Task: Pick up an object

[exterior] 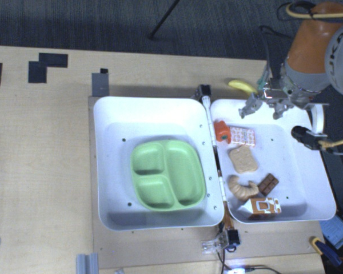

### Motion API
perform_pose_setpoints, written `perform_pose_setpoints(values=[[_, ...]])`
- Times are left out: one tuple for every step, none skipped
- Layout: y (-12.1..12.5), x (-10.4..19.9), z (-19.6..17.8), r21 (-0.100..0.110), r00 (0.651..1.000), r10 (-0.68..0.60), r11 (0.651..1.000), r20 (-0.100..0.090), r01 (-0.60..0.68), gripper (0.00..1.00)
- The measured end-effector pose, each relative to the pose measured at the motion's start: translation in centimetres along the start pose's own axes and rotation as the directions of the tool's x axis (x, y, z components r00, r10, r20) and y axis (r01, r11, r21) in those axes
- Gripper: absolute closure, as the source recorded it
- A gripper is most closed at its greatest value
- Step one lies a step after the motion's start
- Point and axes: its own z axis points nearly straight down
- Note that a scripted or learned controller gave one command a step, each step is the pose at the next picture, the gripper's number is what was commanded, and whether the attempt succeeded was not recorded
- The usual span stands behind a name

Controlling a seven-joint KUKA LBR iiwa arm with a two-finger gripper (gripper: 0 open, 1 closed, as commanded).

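Objects in the right bin (308, 170) lie below-left of the gripper (263, 108), whose fingers hang open, empty.

I have one fixed camera, mounted above the tabletop (40, 170) and looking down at a slant, so the far edge of the surface runs across the upper part of my picture with dark floor (103, 10) beyond it. It sits far enough back to take in both white bins whole: the left bin (111, 124) near the centre of the frame, the right bin (308, 176) toward the right side. The arm (317, 36) comes into my view from the upper right corner, cut off by the frame edge. A wide stretch of bare tabletop fills the left.
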Motion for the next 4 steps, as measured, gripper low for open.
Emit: perform_pose_setpoints(values=[[-5.5,-3.3,11.9,-0.003,1.0,0.003,1.0,0.001,-0.003,0.0],[-5.3,-3.2,10.7,-0.008,1.0,0.002,1.0,-0.001,-0.002,1.0],[-5.3,-3.2,10.8,-0.007,1.0,0.001,1.0,-0.001,-0.001,0.0],[-10.3,-0.4,12.5,-0.005,1.0,0.004,1.0,0.001,-0.004,0.0]])
